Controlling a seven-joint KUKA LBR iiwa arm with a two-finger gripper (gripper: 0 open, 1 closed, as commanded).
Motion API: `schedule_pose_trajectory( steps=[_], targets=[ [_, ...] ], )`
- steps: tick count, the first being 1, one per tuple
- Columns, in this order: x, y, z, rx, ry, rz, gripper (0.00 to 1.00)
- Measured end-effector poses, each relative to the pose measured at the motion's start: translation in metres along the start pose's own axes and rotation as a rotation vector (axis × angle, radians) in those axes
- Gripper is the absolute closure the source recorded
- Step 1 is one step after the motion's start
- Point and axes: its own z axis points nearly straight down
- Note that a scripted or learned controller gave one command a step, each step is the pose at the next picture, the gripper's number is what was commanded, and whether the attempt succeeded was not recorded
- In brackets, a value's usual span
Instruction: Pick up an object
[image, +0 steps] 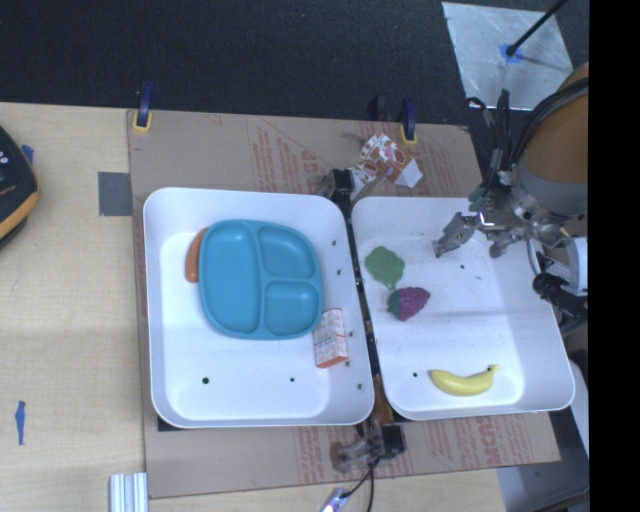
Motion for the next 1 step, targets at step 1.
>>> schedule_pose_trajectory(
  steps=[1],
  targets=[
    [0.0345, -0.0155, 0.0698, 0.001, -0.001, -0.001, 0.0]
  ],
)
